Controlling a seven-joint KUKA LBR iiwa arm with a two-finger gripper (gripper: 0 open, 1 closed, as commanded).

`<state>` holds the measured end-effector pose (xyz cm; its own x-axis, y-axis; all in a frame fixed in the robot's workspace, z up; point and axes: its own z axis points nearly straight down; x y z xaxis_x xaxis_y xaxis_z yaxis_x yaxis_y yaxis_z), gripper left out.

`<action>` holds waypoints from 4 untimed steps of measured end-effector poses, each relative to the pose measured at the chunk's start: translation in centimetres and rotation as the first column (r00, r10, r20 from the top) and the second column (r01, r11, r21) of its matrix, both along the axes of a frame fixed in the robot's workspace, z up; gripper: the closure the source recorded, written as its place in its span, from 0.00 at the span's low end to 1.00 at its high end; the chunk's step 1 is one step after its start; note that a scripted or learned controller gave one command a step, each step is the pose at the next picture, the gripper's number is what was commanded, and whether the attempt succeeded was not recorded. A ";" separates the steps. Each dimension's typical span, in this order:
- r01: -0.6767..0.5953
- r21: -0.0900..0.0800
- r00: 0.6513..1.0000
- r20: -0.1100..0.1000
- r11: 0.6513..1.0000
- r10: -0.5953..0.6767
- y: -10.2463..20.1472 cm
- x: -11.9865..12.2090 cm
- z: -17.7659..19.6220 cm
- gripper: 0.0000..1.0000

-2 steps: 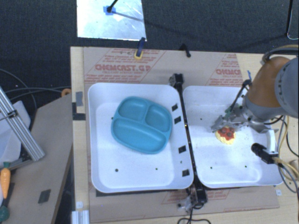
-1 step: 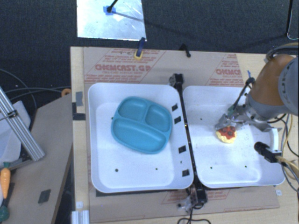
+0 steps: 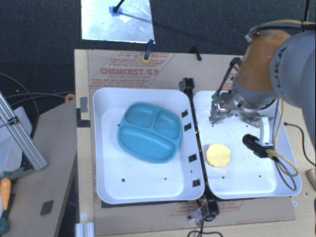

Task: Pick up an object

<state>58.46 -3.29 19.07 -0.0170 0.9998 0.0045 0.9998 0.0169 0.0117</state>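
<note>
On the left, bin (image 3: 106, 181): blue plate (image 3: 149, 131) lying flat in it.
Right bin (image 3: 237, 189): yellow disc (image 3: 217, 155) near its front-left.
Fingers (image 3: 216, 115): above the disc, over the bin floor; apart or together, cannot tell.

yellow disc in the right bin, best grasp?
Judging by its pose, take the yellow disc from straight above, fingers across its rim. It lies flat on the right bin floor, apart from the walls and the gripper, so opposite edges look reachable.
</note>
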 end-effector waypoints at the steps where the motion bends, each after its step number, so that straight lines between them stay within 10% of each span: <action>1: 0.006 -0.002 1.000 -0.008 1.000 -0.006 6.1 -1.8 1.9 1.00; 2: 0.008 -0.002 1.000 -0.015 1.000 -0.008 11.3 -4.6 -0.8 1.00; 3: 0.021 -0.006 1.000 -0.015 1.000 -0.021 6.1 -9.2 -0.7 1.00; 4: 0.006 -0.001 1.000 -0.011 1.000 -0.006 14.1 -9.9 -0.7 1.00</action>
<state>48.58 10.82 18.39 -0.0114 0.9999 0.0037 0.9999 0.0114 0.0006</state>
